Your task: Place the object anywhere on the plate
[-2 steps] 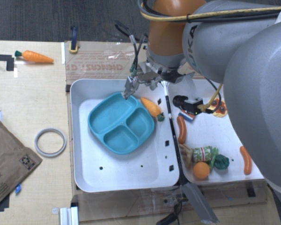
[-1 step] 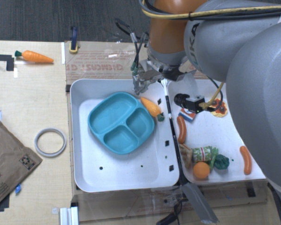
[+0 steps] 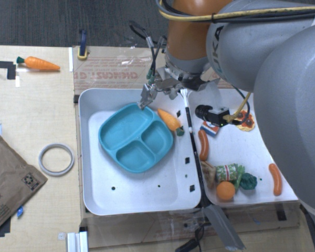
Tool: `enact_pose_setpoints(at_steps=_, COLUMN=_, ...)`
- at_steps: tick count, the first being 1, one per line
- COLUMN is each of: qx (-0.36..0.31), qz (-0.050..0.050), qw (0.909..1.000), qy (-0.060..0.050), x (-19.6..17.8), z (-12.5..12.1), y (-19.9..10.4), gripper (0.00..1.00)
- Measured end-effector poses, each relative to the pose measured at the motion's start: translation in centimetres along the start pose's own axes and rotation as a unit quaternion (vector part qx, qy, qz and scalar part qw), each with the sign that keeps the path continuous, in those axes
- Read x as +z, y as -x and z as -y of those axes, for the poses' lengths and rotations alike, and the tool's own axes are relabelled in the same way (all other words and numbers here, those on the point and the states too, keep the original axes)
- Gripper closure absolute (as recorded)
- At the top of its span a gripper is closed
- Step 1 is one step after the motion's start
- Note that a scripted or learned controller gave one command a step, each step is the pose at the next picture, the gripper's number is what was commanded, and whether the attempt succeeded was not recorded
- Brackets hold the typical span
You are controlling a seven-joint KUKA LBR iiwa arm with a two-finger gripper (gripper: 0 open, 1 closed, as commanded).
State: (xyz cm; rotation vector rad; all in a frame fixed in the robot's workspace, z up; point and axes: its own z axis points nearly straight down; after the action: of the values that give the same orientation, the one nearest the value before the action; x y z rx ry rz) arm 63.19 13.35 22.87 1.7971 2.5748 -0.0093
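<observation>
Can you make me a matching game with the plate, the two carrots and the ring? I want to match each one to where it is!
Things:
1. plate
2. carrot with no bin
3. carrot by the plate
4. ring

Places:
A. on the bench, left of the bins
B. far left corner of the bench
C. in the left bin, at the plate's right edge
D. middle of the left bin

Pairs: 1-D, 2-B, 3-C, 4-A

Blue plate point(image 3: 136, 139), orange carrot point(image 3: 169, 119), white bin point(image 3: 131, 193), orange-banded grey arm point(image 3: 262, 41)
</observation>
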Motion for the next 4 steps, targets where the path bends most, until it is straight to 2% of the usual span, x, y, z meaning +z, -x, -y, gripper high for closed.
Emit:
enact_pose_setpoints(at_steps=1, qx=-0.001, qz=0.001, qw=1.0, qy=-0.001, x=-0.7, z=0.0, y=0.1, gripper=1.0)
enact_pose_setpoints(at_steps=2, qx=-0.001, qz=0.001, qw=1.0, qy=-0.001, x=-0.7, z=0.0, y=0.1, gripper=0.0)
enact_pose_setpoints(at_steps=3, qx=0.032, qz=-0.002, qw=0.9995, qy=0.0, x=5.3, z=-1.3, y=-3.9, gripper=0.0)
enact_pose_setpoints(at_steps=4, qx=0.032, qz=-0.002, qw=0.9995, qy=0.0, x=5.3, z=-1.3, y=-3.9, gripper=0.0)
